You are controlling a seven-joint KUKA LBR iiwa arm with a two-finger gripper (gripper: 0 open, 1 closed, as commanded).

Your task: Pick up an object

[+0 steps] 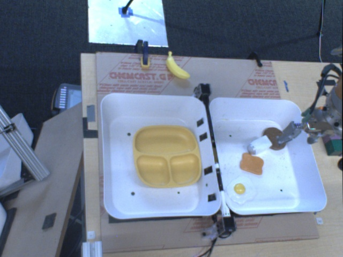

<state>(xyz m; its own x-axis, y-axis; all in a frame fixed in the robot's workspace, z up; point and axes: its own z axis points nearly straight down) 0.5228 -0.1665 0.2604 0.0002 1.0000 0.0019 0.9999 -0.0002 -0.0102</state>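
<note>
Orange chunk lies in the right bin, mid-floor, apart from everything else. Fried-egg toy sits near that bin's front-left corner. White-handled tool with a brown round head lies just behind the orange chunk. Claw reaches in over the right bin's right side, tip at the brown head; can't tell if it's clenched or released. Left bin carries a yellow divided tray. Banana on the bench behind the bins
</note>
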